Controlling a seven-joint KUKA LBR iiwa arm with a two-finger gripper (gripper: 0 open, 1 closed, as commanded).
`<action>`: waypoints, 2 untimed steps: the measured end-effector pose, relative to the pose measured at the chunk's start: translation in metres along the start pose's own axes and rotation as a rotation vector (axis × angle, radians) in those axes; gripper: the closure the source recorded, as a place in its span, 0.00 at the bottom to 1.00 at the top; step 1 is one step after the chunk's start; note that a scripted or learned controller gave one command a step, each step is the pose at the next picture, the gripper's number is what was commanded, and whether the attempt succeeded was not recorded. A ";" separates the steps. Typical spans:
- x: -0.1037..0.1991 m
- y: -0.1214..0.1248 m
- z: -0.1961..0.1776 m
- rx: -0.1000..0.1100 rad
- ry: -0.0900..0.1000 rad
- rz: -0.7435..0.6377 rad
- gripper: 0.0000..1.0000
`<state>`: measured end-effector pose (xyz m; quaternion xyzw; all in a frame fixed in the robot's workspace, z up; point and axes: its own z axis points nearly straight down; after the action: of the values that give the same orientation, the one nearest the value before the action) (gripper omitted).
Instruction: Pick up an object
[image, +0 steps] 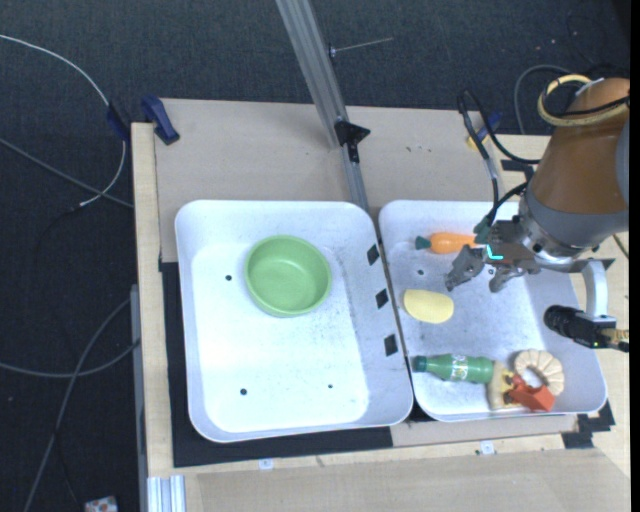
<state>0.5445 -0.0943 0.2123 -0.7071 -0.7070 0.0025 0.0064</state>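
- The smooth, pale yellow, rounded oval object (428, 306) lies flat on the speckled floor of the shallow white plastic right bin (590, 385), near the wall that bin shares with its neighbour.
- The two-finger metal gripper (481, 273) hangs just up and to the right of that yellow oval, its grey fingers spread apart with nothing between them.
- A small orange carrot-shaped toy with a green tip (445, 241) rests beyond the yellow oval, just beside the gripper.
- A green plastic bottle with a white label (455, 368) lies on its side nearer the camera than the yellow oval.
- A ring-shaped tan and white toy with a red piece (528, 380) sits right of the bottle.
- Left of the yellow oval, the shallow white plastic left bin (290, 400) holds a round, glossy light green bowl (288, 275), upright.
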 end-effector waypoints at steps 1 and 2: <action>0.000 0.001 -0.002 -0.005 0.000 0.000 0.00; -0.001 0.001 0.063 0.006 0.000 0.002 0.00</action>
<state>0.5449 -0.0953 0.1493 -0.7077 -0.7065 0.0045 0.0086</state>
